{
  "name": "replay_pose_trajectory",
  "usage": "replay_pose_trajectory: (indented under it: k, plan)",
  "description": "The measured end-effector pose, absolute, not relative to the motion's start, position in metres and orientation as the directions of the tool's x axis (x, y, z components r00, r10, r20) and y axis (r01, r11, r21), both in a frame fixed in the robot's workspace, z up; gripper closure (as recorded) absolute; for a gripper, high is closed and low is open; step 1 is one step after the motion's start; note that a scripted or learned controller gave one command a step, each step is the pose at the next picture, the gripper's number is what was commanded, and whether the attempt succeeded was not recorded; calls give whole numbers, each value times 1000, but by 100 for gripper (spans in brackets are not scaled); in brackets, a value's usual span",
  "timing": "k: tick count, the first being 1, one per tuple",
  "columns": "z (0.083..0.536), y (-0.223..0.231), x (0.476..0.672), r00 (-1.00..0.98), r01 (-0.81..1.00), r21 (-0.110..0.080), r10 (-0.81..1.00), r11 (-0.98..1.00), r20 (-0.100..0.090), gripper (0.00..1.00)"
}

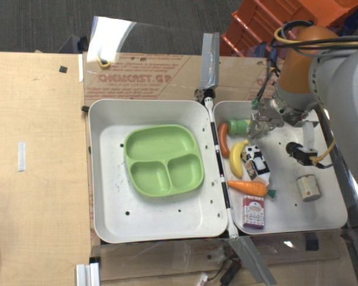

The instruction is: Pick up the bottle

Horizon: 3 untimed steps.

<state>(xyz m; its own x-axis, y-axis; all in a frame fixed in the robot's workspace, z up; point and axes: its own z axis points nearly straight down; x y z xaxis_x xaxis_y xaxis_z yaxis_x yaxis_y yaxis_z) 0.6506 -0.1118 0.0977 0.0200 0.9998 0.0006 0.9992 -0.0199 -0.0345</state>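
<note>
Green plastic marks the bottle (pixel 238 126), lying on its side at the far left of the right bin (pixel 322 219), just beyond the banana (pixel 236 157) and beside the red sausage (pixel 223 137). The tool (pixel 259 126) hangs low at the bottle's right end, touching or nearly touching it; its tips blur into the dark wrist hardware, and I cannot tell whether they are apart or together, or whether anything sits between them. The arm (pixel 328 70) covers the bin's far right corner. Nearer lie a small black-and-white pack (pixel 255 161), a carrot (pixel 249 187), a red carton (pixel 253 211) and a beige block (pixel 308 187). The left bin (pixel 107 219) holds a green tray (pixel 164 159).
</note>
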Motion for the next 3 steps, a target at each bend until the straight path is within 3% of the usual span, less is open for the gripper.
replay_pose_trajectory:
  k: [1, 2, 3]
  plan:
    - [98, -112, 652, 19, 1000, -25, 1000, -19, -1, 0]
    - [106, -111, 652, 17, 999, -29, 1000, -17, 0, 100]
    - [106, -111, 652, 17, 999, -29, 1000, -17, 0, 0]
